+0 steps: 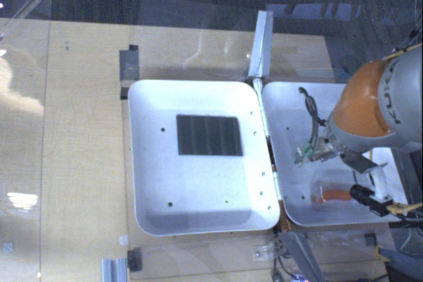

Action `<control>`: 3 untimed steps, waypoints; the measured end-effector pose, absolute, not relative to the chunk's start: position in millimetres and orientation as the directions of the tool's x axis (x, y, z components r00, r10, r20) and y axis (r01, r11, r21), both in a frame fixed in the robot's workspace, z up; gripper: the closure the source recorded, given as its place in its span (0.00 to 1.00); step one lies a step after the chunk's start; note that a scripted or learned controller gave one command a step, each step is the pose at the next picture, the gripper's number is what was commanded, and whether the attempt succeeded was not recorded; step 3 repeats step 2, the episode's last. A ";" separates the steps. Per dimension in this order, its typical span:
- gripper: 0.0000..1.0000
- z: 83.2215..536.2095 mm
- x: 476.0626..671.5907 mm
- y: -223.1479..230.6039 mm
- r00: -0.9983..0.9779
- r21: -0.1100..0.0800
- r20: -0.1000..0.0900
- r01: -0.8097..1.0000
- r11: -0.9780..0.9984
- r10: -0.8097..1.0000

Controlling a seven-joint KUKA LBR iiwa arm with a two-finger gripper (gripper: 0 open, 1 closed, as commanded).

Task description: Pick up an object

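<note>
Orange-red elongated object, probably light and stiff, is lying near the front wall of the right bin, best taken across its narrow middle, while the gripper is hovering just above-left, its opening impossible to tell.

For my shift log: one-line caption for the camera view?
Arm's claw low in the right bin, near an orange object; left bin beside it.

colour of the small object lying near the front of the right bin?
Orange-red; the small object lies in the right bin, seen in the camera view.
</note>
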State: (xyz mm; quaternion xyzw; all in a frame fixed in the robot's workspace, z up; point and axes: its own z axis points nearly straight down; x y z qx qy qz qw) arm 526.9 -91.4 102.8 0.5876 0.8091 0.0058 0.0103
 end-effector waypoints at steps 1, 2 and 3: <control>1.00 185.7 551.7 -77.0 -0.124 0.007 -0.002 0.992 0.124 0.992; 0.00 185.5 551.6 -76.9 -0.124 0.007 -0.002 0.992 0.124 0.992; 0.00 185.5 551.6 -76.9 -0.124 0.007 -0.002 0.992 0.124 0.992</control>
